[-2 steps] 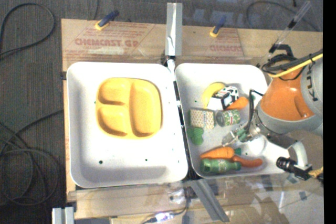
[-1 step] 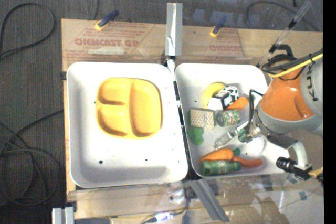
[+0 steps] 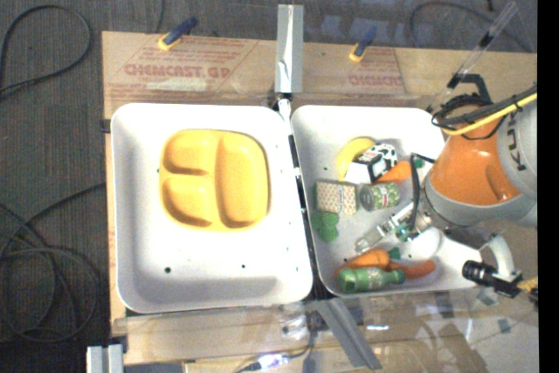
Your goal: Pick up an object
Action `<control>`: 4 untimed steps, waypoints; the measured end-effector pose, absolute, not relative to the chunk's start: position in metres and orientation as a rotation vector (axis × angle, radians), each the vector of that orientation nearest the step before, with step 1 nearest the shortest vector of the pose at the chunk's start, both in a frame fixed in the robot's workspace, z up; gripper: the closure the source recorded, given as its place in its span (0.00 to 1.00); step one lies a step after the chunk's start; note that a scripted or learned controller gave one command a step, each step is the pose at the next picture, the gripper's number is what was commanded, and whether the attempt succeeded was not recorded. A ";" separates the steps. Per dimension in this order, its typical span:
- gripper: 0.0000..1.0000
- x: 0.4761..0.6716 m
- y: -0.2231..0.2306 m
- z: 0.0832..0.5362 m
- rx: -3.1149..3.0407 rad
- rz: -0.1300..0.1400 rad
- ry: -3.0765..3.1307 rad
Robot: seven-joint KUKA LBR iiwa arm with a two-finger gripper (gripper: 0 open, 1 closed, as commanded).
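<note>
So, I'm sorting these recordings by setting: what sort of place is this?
Most likely a robotics lab or test cell. Two white bins sit on a board clamped to a bench, loose cables trail across carpet, and the arm reaches its pincer into a heap of toy food beside a yellow divided tray.

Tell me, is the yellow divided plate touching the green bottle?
Apart. The camera view shows the yellow divided plate alone in the left bin, while the green bottle lies in the right bin, beyond both walls.
</note>
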State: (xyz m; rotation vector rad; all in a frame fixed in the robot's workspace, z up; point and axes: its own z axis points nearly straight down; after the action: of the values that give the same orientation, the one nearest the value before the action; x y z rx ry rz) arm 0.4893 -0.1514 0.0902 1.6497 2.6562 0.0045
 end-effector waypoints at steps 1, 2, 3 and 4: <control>0.00 0.484 -0.208 0.181 1.351 -0.003 2.842; 0.00 0.521 -0.127 0.089 1.046 0.000 2.955; 0.00 0.490 -0.105 0.090 0.976 0.000 2.969; 1.00 0.490 -0.104 0.097 0.976 0.005 2.975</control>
State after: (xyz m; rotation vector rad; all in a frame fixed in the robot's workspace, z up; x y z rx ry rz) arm 0.4899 -0.1038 0.0974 0.9760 2.9752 0.0050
